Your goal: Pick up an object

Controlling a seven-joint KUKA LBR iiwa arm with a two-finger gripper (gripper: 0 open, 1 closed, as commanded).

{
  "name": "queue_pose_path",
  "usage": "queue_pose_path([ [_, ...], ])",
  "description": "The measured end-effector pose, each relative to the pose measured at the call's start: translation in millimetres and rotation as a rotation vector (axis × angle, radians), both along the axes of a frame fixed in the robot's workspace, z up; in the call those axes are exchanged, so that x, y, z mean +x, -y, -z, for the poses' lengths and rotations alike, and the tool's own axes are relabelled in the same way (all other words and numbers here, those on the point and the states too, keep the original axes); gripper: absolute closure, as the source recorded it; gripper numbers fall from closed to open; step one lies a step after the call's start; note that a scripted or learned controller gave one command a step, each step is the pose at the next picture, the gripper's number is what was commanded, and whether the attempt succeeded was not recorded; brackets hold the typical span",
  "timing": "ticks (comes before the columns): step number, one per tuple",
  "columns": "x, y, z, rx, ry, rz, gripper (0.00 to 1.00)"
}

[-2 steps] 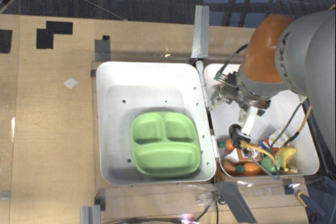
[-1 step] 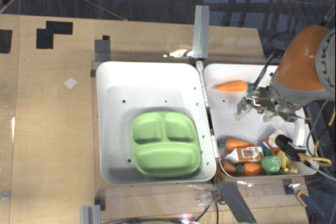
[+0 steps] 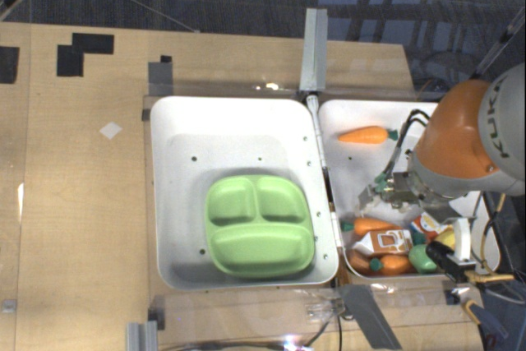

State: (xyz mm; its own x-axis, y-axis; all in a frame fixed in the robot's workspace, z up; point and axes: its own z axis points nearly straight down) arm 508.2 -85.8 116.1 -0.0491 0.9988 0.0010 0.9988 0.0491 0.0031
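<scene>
**Pick in progress: descent over right bin**

Camera view. Hovering low in the right bin [image 3: 333, 145]: gripper [image 3: 386, 191], metallic, finger spread not discernible, cannot tell; nothing visibly pinched. Lying just below it: cluster of toy food, including glossy orange carrots [image 3: 371, 224], a printed carton [image 3: 386, 242] and a green piece [image 3: 422, 260], all smooth plastic, rounded, likely slippery. Lying apart near the far wall: lone tapered carrot [image 3: 362, 136]. Sitting in the left bin [image 3: 177, 177]: green three-compartment tray [image 3: 260, 225], matte. Judged step: approaching, pre-grasp. Next move calling for centring over one piece, then lowering and closing.
</scene>
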Motion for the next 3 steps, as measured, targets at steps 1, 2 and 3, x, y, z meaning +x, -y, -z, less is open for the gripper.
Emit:
queue_pose_path([
  [1,-14.9,9.7,22.8,-0.001,0.017,-0.100,0.00],
  [2,27.9,18.9,-6.4,-0.002,0.002,-0.231,0.00],
  [3,48.0,25.7,-67.9,-0.003,0.004,-0.339,0.00],
])
